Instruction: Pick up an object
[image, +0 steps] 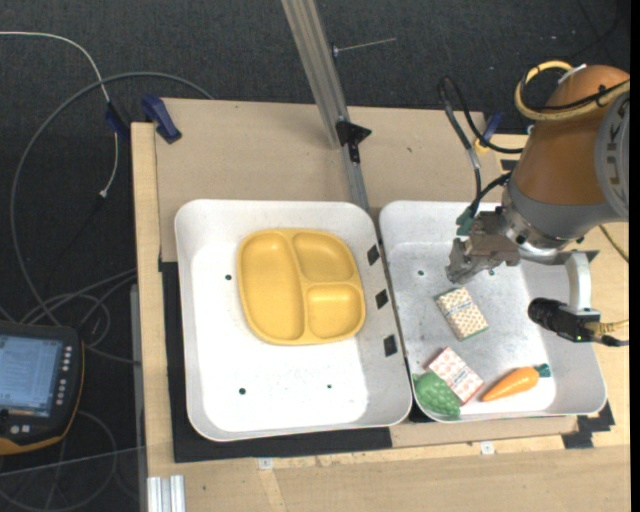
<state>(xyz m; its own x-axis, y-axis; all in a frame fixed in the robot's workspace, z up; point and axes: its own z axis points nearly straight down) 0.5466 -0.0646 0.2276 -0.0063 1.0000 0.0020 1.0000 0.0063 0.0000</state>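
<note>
My gripper (466, 262) hangs over the upper middle of the right bin (420, 240), pointing down. Just below it lies a small patterned box (462, 312), a short gap away from the fingertips. Near the bin's front edge sit a red-and-white checked packet (456, 373), a green toy vegetable (437, 394) and an orange carrot (512, 383). Nothing shows between the fingers.
The left bin (210, 330) bears a yellow divided plate (300, 284). A metal pole (325, 80) rises from the bench behind the bins. A black camera-like part (560, 318) on the arm overhangs the right bin's right side. Cables and a tablet (35, 375) lie off the bench at left.
</note>
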